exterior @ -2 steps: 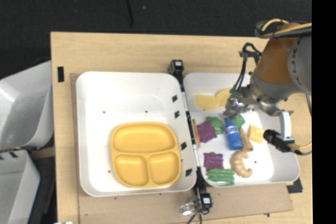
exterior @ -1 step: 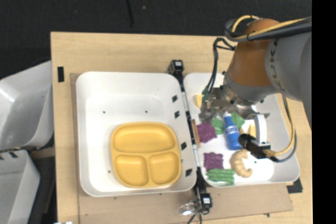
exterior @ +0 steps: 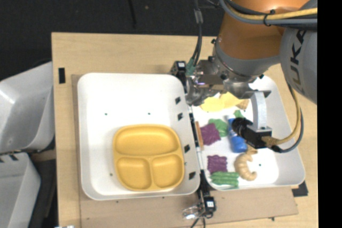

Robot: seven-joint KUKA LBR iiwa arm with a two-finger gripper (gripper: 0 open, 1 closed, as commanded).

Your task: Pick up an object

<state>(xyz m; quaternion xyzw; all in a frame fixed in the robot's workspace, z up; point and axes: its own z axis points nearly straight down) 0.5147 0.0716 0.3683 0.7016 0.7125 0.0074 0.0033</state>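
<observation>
Gripper (exterior: 214, 88) sits over the right bin (exterior: 286, 171), well above the croissant (exterior: 246, 164). The arm (exterior: 256, 24) hides its tips, so we cannot tell its state or any hold. Blue piece (exterior: 238, 142) just above the croissant, yellow flat piece (exterior: 222, 102) higher still. Purple grapes (exterior: 217, 162) to its left, green pea pod (exterior: 224, 179) lower left. Yellow divided tray (exterior: 148, 157) well left, in the other bin. Arm lettering: "UK" legible, rest cut off.
</observation>
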